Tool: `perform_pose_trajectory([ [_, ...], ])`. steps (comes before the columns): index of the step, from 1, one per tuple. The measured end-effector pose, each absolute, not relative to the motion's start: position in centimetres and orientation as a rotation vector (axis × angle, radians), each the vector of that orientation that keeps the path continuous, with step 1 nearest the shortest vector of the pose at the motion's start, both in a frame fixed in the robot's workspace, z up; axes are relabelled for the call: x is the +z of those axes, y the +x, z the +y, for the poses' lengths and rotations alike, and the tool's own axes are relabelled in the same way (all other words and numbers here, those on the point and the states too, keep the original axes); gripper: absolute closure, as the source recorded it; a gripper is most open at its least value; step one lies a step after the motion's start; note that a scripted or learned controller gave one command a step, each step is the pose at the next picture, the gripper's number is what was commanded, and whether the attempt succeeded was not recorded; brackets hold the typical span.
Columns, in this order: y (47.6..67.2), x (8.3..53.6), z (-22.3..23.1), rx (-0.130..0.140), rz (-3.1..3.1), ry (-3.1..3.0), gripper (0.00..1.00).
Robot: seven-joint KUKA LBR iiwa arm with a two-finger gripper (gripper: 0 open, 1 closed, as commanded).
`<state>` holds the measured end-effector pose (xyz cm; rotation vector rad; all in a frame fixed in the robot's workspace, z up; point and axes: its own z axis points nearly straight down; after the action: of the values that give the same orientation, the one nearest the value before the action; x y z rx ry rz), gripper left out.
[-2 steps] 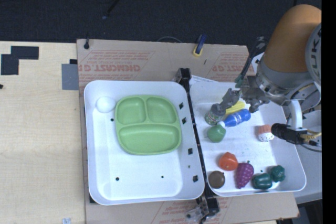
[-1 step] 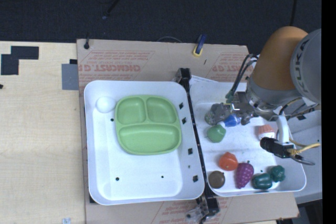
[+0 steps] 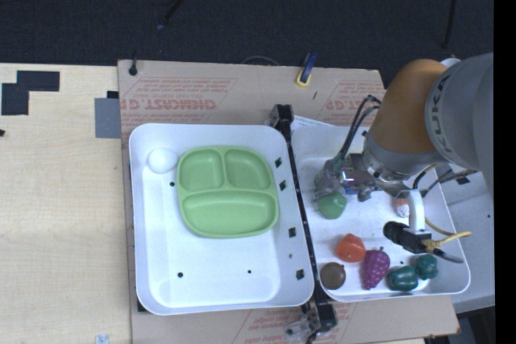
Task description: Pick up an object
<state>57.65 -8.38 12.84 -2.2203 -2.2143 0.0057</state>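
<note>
Nearest us, along the front wall of the right bin [image 3: 322, 242], lie a brown ball [image 3: 332, 275], a purple bunch of grapes [image 3: 375, 267] and some teal toys [image 3: 402, 279], close together. An orange-red toy [image 3: 350, 247] sits just behind them.

Farther back, a green ball [image 3: 331, 206] rests on its own near the wall that divides the bins. The gripper [image 3: 331, 188] hangs directly over the ball's far side. We cannot tell whether it touches the ball, nor whether it is spread or pressed together, and we see nothing held in it.

We judge this to be the approach step, with the green ball as the likely target and the grasp not yet made. The next move calls for centring the gripper on the ball and closing squarely. A round thing may roll away from an off-centre squeeze, and the dividing wall leaves little room on that side.

Across the divider, the left bin [image 3: 210, 274] holds a green divided plate [image 3: 227, 192], with a white ball [image 3: 161, 159] in its far corner. Beyond both bins, a yellow clip [image 3: 305, 76] sits on the far edge of the cardboard sheet [image 3: 201, 93].
</note>
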Motion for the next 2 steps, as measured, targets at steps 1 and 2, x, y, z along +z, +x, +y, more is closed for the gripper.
perform_pose_trajectory([
  [1, 57.6, 8.5, -8.2, 0.005, -2.217, -2.22, 0.0],
  [2, 57.6, 9.7, -8.4, 0.004, -2.21, -2.227, 1.0],
])
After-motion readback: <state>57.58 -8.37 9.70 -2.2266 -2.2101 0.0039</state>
